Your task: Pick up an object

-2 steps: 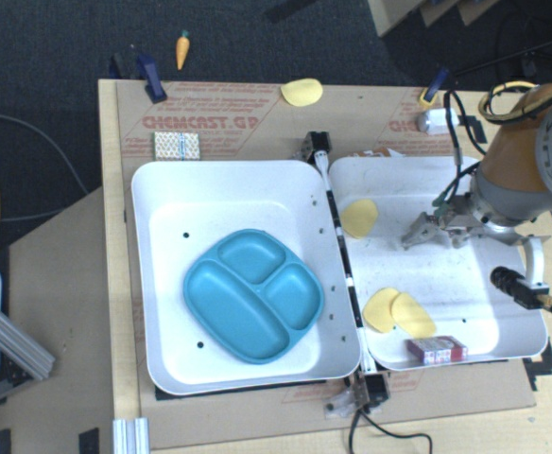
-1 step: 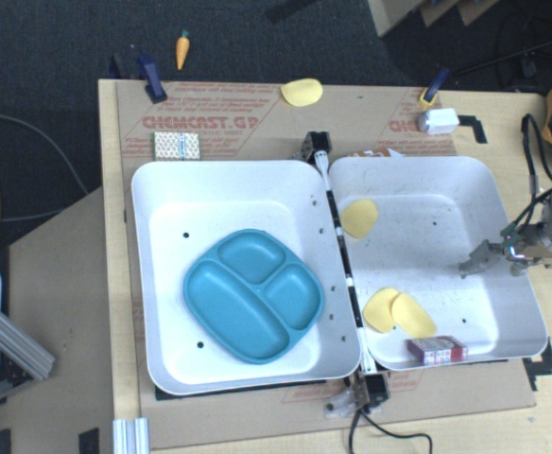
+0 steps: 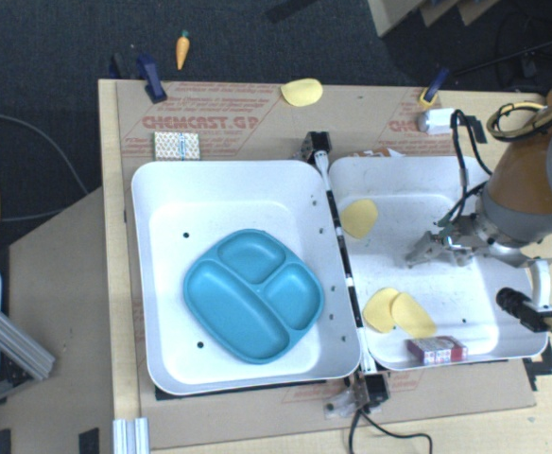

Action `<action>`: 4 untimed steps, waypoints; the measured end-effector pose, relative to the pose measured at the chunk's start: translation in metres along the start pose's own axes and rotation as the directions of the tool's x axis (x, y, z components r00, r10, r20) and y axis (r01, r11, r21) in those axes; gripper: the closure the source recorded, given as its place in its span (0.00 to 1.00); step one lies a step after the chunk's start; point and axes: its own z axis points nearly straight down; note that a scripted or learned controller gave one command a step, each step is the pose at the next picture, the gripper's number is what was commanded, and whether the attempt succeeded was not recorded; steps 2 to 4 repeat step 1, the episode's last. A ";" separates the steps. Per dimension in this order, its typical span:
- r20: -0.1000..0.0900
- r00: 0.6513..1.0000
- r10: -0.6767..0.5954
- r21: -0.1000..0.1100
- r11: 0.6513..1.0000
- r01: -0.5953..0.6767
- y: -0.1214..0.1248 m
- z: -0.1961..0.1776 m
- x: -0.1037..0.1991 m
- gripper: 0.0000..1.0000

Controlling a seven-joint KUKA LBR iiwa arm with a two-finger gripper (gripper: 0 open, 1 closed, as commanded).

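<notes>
Nothing lifted yet: the gripper [image 3: 425,251] hovers in the right bin [image 3: 389,173], fingers spread wide and empty, with yellow chips [image 3: 396,311] at its seven o'clock and the small red box [image 3: 437,350] at six.

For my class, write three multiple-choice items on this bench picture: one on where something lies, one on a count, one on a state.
1. Where does the blue divided plate lie?
A. in the left bin
B. in the right bin
C. on the floor

2. How many yellow chips lie inside the right bin?
A. one
B. three
C. five

3. What is the hand doing?
A. lifting the plate
B. hanging over the right bin with nothing in it
C. resting on the carpet

Key: 1 A, the plate sits in the left bin. 2 B, one chip near the divider and two overlapping chips lower down. 3 B, the hand is above bare bin floor, apart from the chips and the small red box.
</notes>
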 end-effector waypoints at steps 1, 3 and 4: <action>0.002 1.000 -0.001 -0.003 1.000 0.001 0.052 -0.044 0.040 0.00; 0.002 1.000 -0.001 -0.003 1.000 0.001 0.052 -0.044 0.040 0.00; 0.002 1.000 -0.001 -0.003 1.000 0.001 0.052 -0.044 0.040 0.00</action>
